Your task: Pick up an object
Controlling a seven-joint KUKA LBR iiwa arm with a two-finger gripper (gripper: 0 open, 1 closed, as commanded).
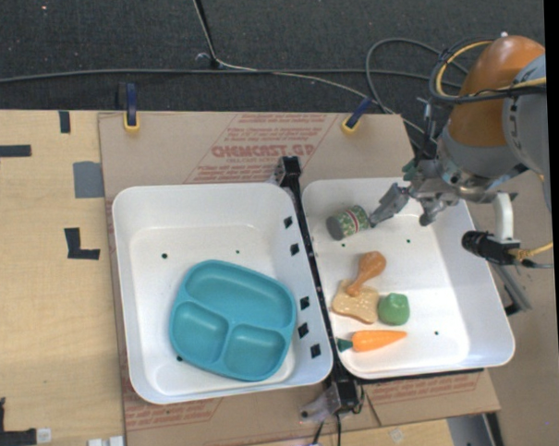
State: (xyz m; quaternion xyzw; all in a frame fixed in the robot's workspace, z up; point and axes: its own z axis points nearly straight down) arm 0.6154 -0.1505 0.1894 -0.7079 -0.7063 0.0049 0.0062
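Observation:
My gripper [408, 209] hangs over the far part of the right bin [479, 338], its two fingers spread open with nothing between them. One fingertip [381, 213] lies just right of a small grey-and-green can [347, 223] resting on its side. Nearer the front of that bin lie a tan drumstick [365, 270], a slice of toast [356, 304], a green pepper [393, 308] and an orange carrot [375, 340], all clustered together.
The left bin [145, 223] holds a teal divided plate [231, 319]. A black divider [304, 253] runs between the bins. Cables loop above the arm at the upper right. Cardboard [248, 145] lies beneath both bins.

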